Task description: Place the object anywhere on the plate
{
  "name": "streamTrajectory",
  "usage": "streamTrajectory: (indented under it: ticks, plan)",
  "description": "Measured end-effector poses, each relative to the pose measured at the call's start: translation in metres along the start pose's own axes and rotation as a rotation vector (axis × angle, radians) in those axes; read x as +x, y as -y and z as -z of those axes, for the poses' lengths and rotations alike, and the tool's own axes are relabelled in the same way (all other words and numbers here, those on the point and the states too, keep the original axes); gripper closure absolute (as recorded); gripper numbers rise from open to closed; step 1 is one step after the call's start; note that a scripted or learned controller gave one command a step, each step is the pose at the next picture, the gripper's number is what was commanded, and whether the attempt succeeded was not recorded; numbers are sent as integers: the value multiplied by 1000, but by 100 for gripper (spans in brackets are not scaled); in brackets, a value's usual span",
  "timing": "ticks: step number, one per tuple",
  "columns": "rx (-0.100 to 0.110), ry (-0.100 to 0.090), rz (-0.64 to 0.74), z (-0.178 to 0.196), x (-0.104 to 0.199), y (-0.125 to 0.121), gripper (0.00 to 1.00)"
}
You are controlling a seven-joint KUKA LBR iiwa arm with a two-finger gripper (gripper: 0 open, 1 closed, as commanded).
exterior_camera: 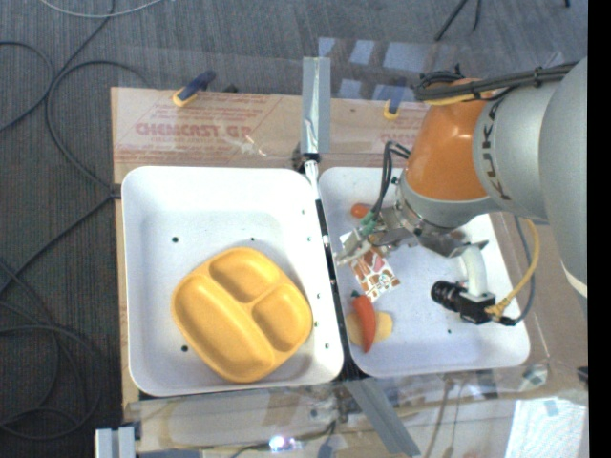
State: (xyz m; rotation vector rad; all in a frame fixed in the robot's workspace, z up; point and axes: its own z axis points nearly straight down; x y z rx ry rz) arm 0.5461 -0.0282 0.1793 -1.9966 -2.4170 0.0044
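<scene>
- Right now the arm point(496, 151) reaches in from the right of the frame and hangs low over the right bin point(496, 346), its orange band above the bin's upper half.
- Its gripper point(368, 241) sits near the left wall of that bin, just right of the divide between the two bins; whether it is released or clenched cannot be told, since the wrist hides much of it.
- A small patterned card-like object point(375, 275) lies directly under the gripper, touching or nearly touching it; which of the two I cannot say.
- Just below it, toward the bottom of the frame, lie a red pepper-like piece point(366, 313) and a pale orange piece point(382, 327), close together.
- A small orange item point(360, 211) rests near the upper left corner of the right bin.
- The yellow plate point(243, 313), divided into three compartments, sits in the lower middle of the left bin point(153, 208), well apart from the gripper.
- My reading: the step in hand is the pick, with nothing visibly lifted yet.
- Next, the move calls for a secure hold on one object, a lift clear of the bin walls, travel left across the divide, and a release above any compartment.
</scene>
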Motion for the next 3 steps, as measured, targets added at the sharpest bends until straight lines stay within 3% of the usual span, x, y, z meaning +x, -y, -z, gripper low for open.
streamTrajectory:
  ticks: [1, 2, 3]
  plan:
    - [2, 4, -50, 0, 72, -48, 100]
    - [1, 8, -219, 91, 182, -7, 100]
    - [-1, 9, -220, 92, 181, -7, 0]
